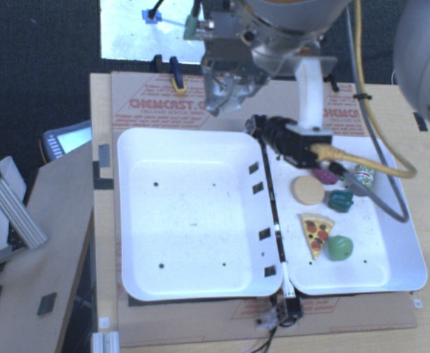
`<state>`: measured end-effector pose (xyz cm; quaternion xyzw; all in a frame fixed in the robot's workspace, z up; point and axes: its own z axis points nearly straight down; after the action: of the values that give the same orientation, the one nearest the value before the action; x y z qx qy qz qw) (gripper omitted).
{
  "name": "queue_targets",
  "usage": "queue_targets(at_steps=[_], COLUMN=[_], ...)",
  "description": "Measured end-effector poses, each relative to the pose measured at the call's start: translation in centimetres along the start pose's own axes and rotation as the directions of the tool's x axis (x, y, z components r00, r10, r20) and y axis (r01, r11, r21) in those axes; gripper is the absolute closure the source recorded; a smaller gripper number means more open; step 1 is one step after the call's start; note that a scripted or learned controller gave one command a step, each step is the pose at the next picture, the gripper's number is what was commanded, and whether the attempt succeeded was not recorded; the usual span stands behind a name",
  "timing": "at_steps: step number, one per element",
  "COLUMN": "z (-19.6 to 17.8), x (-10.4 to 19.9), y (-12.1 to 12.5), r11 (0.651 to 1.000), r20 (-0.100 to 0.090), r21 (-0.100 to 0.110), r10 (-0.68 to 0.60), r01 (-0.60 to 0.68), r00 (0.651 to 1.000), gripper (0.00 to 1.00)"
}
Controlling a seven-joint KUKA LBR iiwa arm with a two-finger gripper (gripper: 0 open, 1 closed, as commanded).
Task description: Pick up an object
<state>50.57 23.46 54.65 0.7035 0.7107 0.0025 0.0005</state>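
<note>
Right bin [391, 271], near to far. Closest to the front rim lies a green lump [339, 248], rounded and smooth with a dull sheen. Just beside it, towards the left bin [192, 226], lies a pizza slice [316, 234]: a flat toy wedge, yellow with red spots and a paler crust. Its long axis runs from near to far, the tip pointing at the front rim and the crust turned to the back.

Beyond the slice lies a tan disc [308, 190], flat, round and matt. Beside that is a teal piece [339, 200], blocky and angular. Farther back are a magenta piece [325, 175], partly hidden, and a green-and-white item [363, 175], small and rounded; its shape is not clear.

Both bins are shallow white trays with rounded corners. Small dark tabs [259, 188] are spaced along the seam where they meet. The left bin's floor shows a few dark dots. The bins rest on a brown cardboard sheet [163, 105] printed with red lettering, which lies on the pale worktop [101, 109].

Farthest back, the gripper [226, 103], of grey metal, hangs over the cardboard behind the bins' back rims, near the seam and well apart from every object. It cannot be told whether the gripper is spread or pressed together, and nothing is seen in its grasp.
</note>
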Motion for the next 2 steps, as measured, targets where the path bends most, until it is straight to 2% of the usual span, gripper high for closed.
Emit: queue_targets(at_steps=[1,2], z=[0.1,-1.1], x=[0.0,0.0], y=[0.0,0.0], r11=[1.0,1.0], r20=[0.0,-0.001], r21=[0.001,-0.001], r10=[-0.002,-0.006], r01=[0.002,0.006], r00=[1.0,1.0], gripper=[0.0,1.0])
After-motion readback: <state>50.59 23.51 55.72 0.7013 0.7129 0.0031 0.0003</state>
